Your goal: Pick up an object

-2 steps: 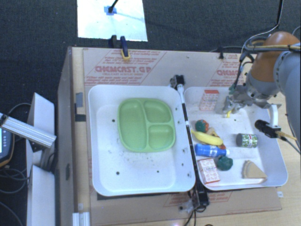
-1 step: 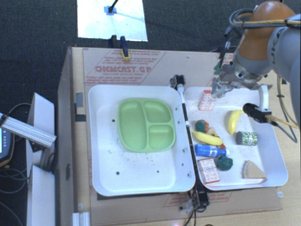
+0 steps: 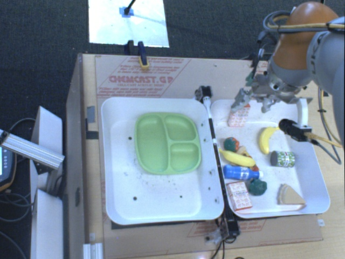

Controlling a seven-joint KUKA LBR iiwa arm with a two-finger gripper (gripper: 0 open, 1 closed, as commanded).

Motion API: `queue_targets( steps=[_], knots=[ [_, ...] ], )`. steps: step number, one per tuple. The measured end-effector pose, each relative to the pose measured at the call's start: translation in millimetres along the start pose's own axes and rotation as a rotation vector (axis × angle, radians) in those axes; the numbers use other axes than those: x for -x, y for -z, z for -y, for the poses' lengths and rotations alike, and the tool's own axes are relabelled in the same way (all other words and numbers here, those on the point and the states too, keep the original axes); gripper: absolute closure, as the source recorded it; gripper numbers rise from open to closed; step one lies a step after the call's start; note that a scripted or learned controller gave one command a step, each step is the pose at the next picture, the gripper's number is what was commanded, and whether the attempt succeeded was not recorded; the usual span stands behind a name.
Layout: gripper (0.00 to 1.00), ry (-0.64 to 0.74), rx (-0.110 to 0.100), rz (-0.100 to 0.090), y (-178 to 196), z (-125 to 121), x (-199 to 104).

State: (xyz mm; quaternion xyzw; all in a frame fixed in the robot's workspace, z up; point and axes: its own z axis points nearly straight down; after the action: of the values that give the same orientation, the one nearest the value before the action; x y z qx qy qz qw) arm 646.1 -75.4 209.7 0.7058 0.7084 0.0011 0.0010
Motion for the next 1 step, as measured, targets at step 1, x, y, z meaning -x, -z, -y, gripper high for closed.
queue_targets(
  steps=[1],
  knots=[
    [0.0, -0.002, -0.002, 0.002, -34.4, 21.6, 59.8]
  ],
)
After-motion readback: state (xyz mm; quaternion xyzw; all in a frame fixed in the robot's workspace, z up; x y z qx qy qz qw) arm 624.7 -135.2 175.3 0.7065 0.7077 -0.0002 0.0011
